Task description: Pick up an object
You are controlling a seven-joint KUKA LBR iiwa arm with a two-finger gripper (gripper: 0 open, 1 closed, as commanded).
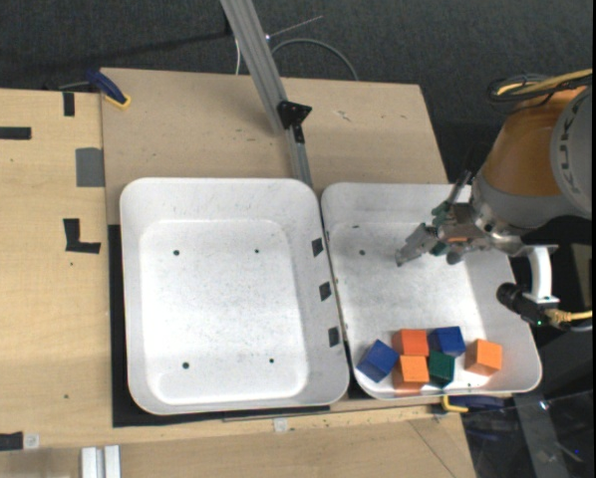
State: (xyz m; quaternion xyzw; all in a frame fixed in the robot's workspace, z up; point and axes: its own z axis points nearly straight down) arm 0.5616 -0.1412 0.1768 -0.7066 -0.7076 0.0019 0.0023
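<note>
Overhead, the tabletop (218, 118) is pale plywood, marked with black tape pieces along its left side and a grey patch (90, 165) near the left bin's far corner. Two shallow white bins sit side by side on it, over a dark mat that shows along the left and near edges. The left bin (134, 267) shows only small dark dots on its speckled floor. The right bin (378, 217) carries a cluster of blocks along its near edge: a blue block (378, 358) at the left, two orange ones (412, 343) (413, 369) beside it, another blue (447, 340) and a green (440, 366) next, and an orange block (484, 356) at the right end, slightly apart. The arm (537, 157) comes in from the right, and its gripper (410, 252) hangs over the middle of the right bin, well apart from the blocks, with nothing between its fingers; whether they are apart or together cannot be told. A grey metal rail (258, 48) slants across the far part of the tabletop down to the gap between the bins. A blue and yellow clamp (109, 88) sits at the far left corner. Beyond the tabletop the floor is dark grey carpet, with a thin white cable (328, 53) looping on it.
</note>
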